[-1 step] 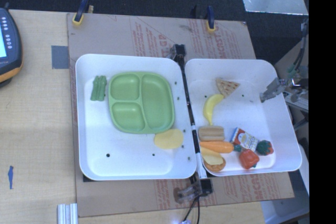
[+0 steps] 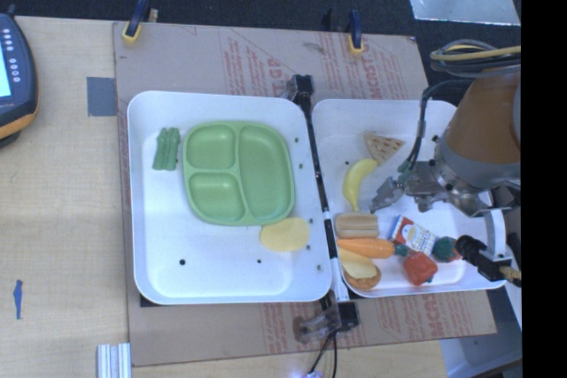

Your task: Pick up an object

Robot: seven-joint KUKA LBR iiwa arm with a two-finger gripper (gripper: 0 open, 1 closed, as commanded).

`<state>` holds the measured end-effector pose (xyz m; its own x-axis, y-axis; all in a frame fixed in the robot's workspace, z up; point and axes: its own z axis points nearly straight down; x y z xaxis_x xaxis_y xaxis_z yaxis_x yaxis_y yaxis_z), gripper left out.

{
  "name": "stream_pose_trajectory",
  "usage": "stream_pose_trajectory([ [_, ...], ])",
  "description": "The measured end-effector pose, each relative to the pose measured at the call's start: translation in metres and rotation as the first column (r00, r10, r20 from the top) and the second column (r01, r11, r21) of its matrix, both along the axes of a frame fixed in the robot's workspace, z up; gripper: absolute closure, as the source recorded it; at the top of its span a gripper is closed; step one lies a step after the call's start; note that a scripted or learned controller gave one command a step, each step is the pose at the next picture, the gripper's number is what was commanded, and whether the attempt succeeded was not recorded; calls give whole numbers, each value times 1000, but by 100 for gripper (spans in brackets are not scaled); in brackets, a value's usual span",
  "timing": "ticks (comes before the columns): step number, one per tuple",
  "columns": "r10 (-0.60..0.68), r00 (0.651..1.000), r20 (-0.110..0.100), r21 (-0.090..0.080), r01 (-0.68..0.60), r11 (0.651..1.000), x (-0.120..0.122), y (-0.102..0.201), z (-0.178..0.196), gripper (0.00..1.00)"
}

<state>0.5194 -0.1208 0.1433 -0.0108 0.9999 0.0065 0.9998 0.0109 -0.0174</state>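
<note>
Middle right of the frame: gripper (image 2: 387, 190) low over the right bin (image 2: 372, 104), at the end of the grey and orange arm (image 2: 483, 133) reaching in from the right edge. Impossible to tell from this slant whether apart or together; nothing visibly clamped.

Likeliest target, as a judgement: the yellow banana (image 2: 357, 180), just left of the gripper and near the divider between the bins. To do the pick well:
- Centre over the banana's middle rather than its tip
- Close across the narrow width, not along the curve
- Come straight down, clear of the bin wall to the left
- Lift only once the banana sits firmly between both sides, since a curved, smooth toy probably slips out easily

Right bin, crowded along its lower edge:
- Tan wedge (image 2: 383, 145) above the banana, toward the upper middle
- Hot dog bun (image 2: 355, 224) below the banana, touching or just beside an orange carrot (image 2: 365, 248)
- Rounded tan piece (image 2: 361, 274) at the lower left corner
- White and red packet (image 2: 414, 235) right of the carrot, with a red piece (image 2: 421, 268) just below

Left bin (image 2: 221, 266), sparser:
- Green divided plate (image 2: 239, 173) in the centre, three compartments, nothing in them
- Dark green bundle (image 2: 166, 148) beside the plate's upper left
- Pale yellow piece (image 2: 284, 235) touching the plate's lower right rim
</note>
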Motion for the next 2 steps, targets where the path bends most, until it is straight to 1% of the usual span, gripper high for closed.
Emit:
stream_pose_trajectory([
  [1,-1,1000,14,-6,1,1000,67,23,-55,0],
  [2,-4,1000,20,-7,4,1000,114,5,-51,0],
])
